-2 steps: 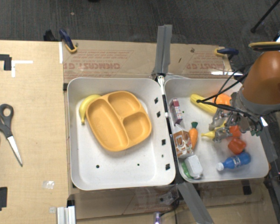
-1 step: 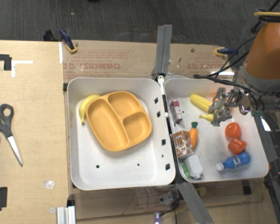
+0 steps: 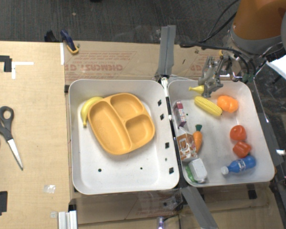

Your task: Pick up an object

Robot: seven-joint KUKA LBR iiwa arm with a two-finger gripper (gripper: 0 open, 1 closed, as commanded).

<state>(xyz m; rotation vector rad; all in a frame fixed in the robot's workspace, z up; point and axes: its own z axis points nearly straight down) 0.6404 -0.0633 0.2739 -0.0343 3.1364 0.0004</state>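
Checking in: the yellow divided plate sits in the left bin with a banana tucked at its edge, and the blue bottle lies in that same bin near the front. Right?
Not quite. The blue bottle lies in the right bin, near its front corner, as the camera view shows. The rest holds: the yellow divided plate sits in the left bin with the banana at its edge.

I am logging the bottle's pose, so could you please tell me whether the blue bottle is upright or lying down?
Lying down. The blue bottle rests on its side in the right bin, its white cap end pointing toward the left bin.
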